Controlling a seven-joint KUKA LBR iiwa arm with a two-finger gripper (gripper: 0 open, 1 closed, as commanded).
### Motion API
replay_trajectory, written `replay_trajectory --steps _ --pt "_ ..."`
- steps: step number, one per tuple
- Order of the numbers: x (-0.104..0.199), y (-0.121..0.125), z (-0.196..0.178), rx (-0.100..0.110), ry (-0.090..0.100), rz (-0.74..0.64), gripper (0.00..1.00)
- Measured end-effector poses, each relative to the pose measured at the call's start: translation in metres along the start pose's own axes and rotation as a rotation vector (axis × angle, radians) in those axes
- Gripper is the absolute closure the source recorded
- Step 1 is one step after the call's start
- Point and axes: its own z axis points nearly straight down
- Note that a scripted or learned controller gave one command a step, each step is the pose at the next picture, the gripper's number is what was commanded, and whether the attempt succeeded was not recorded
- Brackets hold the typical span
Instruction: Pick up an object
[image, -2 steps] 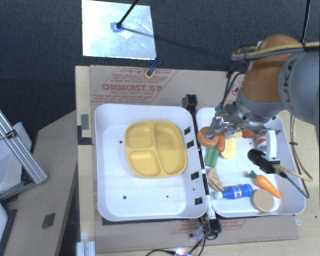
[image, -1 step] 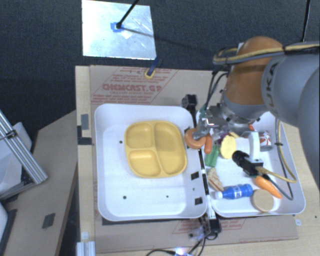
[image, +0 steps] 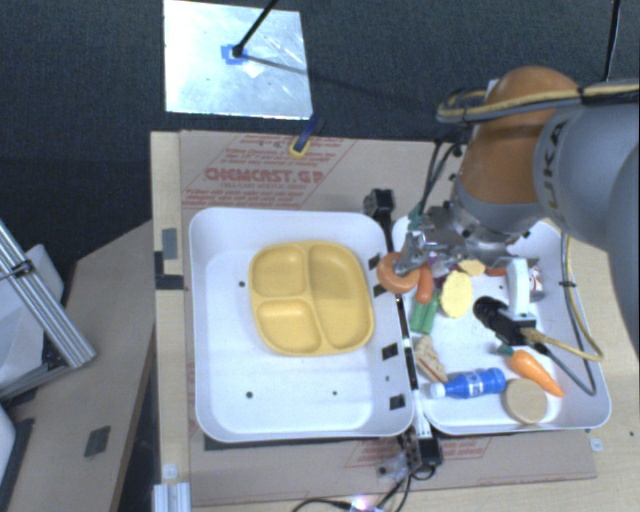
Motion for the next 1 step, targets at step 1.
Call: replay_trajectory --steps 1 --pt "0.0023 -0.0037 0.0028 0.001 0.0 -0.002 1.0"
